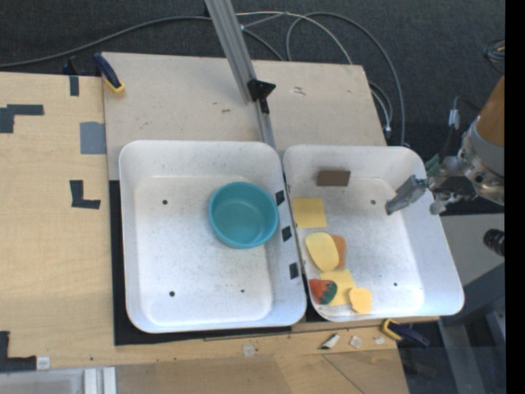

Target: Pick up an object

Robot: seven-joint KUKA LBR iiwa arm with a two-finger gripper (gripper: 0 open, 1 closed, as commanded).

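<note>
Seen from above at a slant: two shallow white bins side by side on a pale wooden bench.

In the left bin (pixel 148 245), near its centre and slightly toward the right wall, a round teal bowl (pixel 243 213), upright.

In the right bin (pixel 426 277), several small objects. Near the top, a small brown block (pixel 333 177). Below it and to the left, a flat pale yellow square (pixel 310 213). Lower down, a rounded yellow and orange piece (pixel 325 251). Just below that, a second flat yellow piece (pixel 340 281), with a small red and green item (pixel 322 290) at its left edge and a small orange-yellow round piece (pixel 360 300) at its lower right, close to the bin's bottom wall.

At the right edge of the frame, the arm's wrist, with a patch of orange above it. Reaching leftward from there, the gripper (pixel 404 195), over the upper right part of the right bin, well apart from every object in it. One grey finger visible, pointing down and to the left; spread or pressed together, cannot tell. Nothing seen between the fingers.

At the top of the frame, a grey metal pole (pixel 234 43) running diagonally down to the gap between the bins. Cables (pixel 344 31) looping across the dark floor in the upper right. A blue and yellow clamp (pixel 109 72) at the upper left corner of the board behind the bins.
</note>
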